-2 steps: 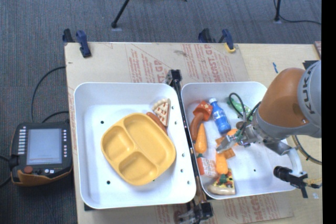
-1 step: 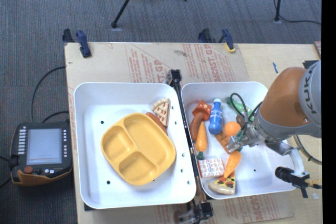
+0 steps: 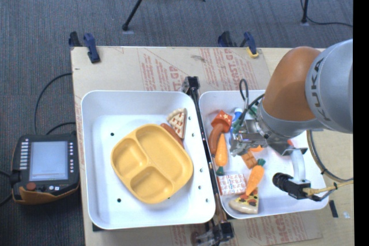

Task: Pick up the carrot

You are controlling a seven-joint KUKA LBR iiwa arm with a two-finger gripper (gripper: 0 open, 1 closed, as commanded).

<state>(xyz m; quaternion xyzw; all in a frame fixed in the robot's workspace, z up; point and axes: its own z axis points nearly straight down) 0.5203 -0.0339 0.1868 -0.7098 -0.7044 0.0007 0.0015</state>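
My claw hangs low in the right bin, and I cannot tell how it stands. The carrot lies just near of it, beside the pizza slice

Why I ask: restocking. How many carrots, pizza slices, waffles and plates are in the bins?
Carrots: 2
Pizza slice: 1
Waffle: 1
Plate: 1
Total: 5

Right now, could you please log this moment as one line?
gripper above right bin | carrot lying loose | fingers unclear | pick pending
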